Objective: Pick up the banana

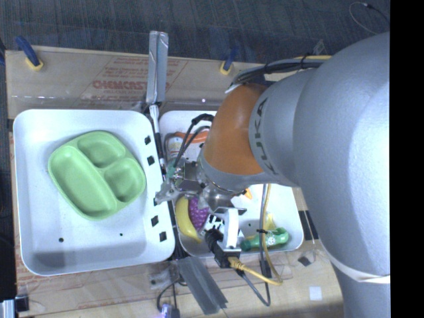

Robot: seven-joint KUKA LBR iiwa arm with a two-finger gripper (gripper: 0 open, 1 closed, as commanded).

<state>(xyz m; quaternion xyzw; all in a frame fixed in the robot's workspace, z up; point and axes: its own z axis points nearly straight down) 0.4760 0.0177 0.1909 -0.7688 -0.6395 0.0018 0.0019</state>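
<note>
Arm: your grey arm [331,131] reaches in from the right and covers most of the right bin [291,207]; its orange band [232,131] sits over the middle of that bin.
Hand: you see the hand [199,207] low over the left part of the right bin, close to the wall between the two bins — whether it is clenched or released, you cannot tell, since the wrist body hides it.
Banana: your banana [184,220] lies in the right bin near its front left corner, a yellow curve just beside the hand and partly under it.
Purple thing: a purple object [197,212] lies right against the banana, on its right side.
Green thing: a green object [268,239] rests near the front edge of the right bin, well to the right of the banana.
Left bin: you have a white bin [40,244] on the left holding a green divided plate [96,173], tilted a little — well apart from the hand.
Table: both bins sit side by side on the table [99,78], with blue clamps [30,53] at its far edge.
</note>
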